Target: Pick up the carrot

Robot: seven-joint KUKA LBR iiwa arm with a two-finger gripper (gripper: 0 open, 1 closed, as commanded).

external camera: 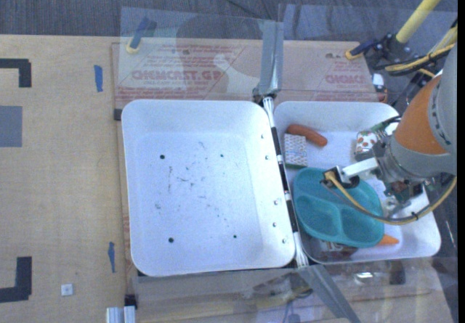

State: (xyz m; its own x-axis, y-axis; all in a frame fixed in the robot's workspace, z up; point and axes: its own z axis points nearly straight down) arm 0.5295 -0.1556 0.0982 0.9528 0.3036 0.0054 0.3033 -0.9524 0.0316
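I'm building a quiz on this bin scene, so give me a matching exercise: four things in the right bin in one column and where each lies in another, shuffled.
Things:
1. carrot
2. sausage
3. teal tray
4. checkered square

Places:
A. middle of the right bin, reaching toward its near wall
B. far part of the bin, just beyond the checkered square
C. against the divider side, between sausage and tray
D. near right part, poking out from under the tray's edge

Pairs: 1-D, 2-B, 3-A, 4-C
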